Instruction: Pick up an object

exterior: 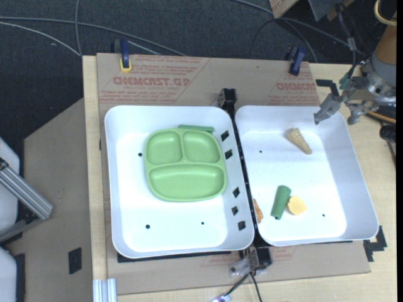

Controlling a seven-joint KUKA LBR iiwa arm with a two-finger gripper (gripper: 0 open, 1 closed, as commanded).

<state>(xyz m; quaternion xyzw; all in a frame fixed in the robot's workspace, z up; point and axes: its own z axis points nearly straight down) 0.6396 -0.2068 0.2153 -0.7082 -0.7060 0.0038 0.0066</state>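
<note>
While well apart from fingers (337,111), cone (300,139).

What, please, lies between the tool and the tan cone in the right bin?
In the camera view, only bare white bin floor separates the tool from the tan cone; nothing else lies on that stretch.

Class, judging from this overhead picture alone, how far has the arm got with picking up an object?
Done: nothing lifted. The tan cone, green cylinder and yellow piece all lie on the right bin; the green divided plate sits in the left bin. In hand: the pincer is at the right bin's far edge, open, holding nothing. Left: descend, grasp, lift.
</note>
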